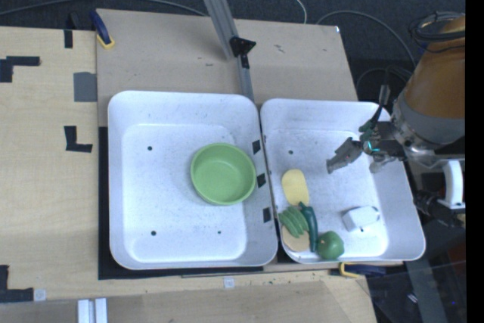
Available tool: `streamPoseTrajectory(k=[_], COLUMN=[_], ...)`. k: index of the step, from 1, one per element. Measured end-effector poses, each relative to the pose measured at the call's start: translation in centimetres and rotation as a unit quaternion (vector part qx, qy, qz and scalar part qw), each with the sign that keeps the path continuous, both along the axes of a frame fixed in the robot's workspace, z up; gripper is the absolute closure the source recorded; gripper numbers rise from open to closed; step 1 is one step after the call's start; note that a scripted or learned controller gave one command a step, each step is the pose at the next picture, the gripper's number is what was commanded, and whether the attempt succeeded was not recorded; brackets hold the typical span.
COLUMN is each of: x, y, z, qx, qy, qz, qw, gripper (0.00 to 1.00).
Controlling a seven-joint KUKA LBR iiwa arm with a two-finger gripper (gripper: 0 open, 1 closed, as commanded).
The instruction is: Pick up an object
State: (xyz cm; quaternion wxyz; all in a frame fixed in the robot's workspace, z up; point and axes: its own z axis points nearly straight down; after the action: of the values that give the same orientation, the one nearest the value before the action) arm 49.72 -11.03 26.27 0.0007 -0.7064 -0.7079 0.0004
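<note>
Jaws [355,155] hang spread and empty over the right bin [393,238], above bare floor. Pickable items cluster near its front-left corner: yellow piece [294,185], green toys [301,222], white block [361,218]. Green bowl [222,173] sits in the left bin [136,238].
</note>
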Motion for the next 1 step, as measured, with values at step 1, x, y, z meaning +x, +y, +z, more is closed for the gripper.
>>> streamPoseTrajectory(k=[1], x=[0.0], y=[-0.01], z=[0.0], qx=[0.0001], qy=[0.0], qz=[0.0], qw=[1.0], gripper=[0.0])
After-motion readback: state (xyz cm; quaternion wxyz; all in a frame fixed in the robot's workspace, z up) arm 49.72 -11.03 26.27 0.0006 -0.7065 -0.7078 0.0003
